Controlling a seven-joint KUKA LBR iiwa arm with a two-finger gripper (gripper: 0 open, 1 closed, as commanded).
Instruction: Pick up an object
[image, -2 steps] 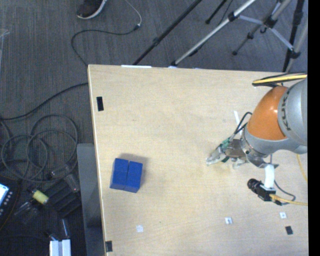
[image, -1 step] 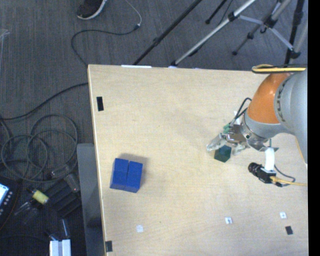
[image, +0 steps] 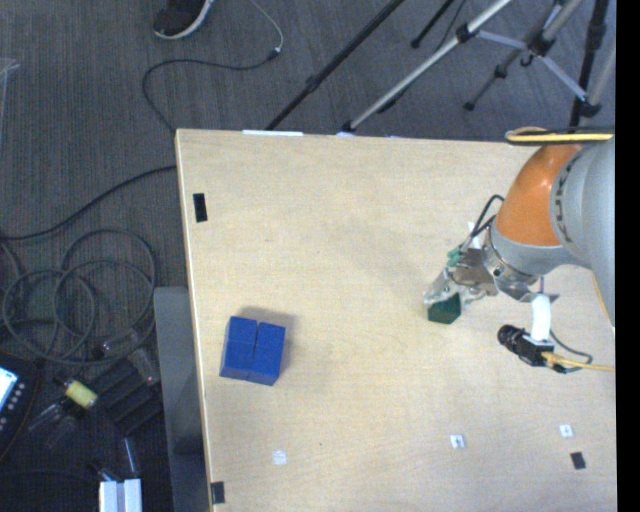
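hanging just beside green block (image: 444, 312), gripper (image: 452, 291) — blue block (image: 253, 349) well apart

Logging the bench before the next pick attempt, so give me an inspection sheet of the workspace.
Surface: pale wooden tabletop, a few small marker tags.
Job's things: blue block at left; small green block right of centre.
Clutter: nothing seen.
Grippers: claw right at the green block; a hold cannot be told.
Cables: black cables looped on the floor at left.
Surroundings: grey carpet, tripod legs beyond the far edge.
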